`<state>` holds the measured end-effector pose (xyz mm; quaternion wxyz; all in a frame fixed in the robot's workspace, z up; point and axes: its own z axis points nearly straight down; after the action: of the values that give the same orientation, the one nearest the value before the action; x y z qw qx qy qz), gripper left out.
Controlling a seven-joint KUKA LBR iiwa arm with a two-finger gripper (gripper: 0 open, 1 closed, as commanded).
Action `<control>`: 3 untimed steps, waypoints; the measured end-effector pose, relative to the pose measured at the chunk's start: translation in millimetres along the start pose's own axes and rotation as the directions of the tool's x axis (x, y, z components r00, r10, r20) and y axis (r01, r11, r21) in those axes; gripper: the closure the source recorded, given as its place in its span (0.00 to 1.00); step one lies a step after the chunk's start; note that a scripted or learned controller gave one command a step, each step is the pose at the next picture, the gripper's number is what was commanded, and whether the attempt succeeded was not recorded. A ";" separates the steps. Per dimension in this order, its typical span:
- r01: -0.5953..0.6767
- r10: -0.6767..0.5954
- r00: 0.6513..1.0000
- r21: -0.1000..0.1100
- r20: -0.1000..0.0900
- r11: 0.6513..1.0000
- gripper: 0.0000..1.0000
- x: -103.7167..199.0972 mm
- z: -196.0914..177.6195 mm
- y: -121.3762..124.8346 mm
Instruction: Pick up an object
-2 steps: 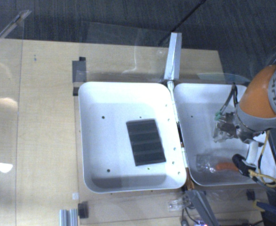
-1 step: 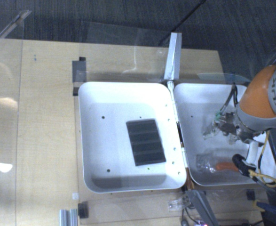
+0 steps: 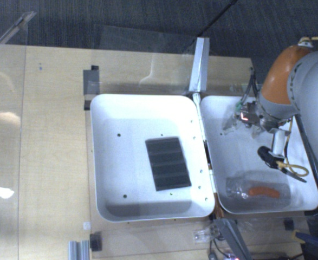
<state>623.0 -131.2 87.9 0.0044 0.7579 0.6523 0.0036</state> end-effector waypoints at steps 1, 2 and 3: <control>0.147 -0.147 0.989 0.000 0.002 0.989 0.00 -55.2 -121.1 -1.7; 0.304 -0.304 0.953 0.005 -0.002 0.953 0.00 -38.2 -6.7 -75.4; 0.274 -0.274 0.962 0.000 0.001 0.962 0.00 -33.3 0.2 11.3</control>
<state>629.2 -165.9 87.8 0.0052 0.6605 0.7508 0.0027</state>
